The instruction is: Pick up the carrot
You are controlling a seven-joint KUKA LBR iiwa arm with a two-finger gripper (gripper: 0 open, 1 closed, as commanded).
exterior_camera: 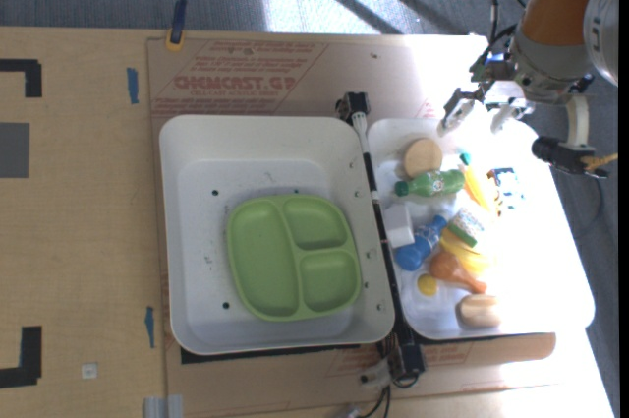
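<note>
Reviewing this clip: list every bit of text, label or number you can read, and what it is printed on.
"CHEMCAST GP" or close to it, red and mirrored: on the cardboard sheet behind the left bin; the last letters are uncertain.
Smaller red lines above and below it: too blurred to read.
Label on the green bottle in the right bin: too small to read.

I see the carrot (458,272) lying flat in the right bin (550,308), low in the pile: orange, tapered, thin end pointing lower right (partly under a yellow item).
</note>
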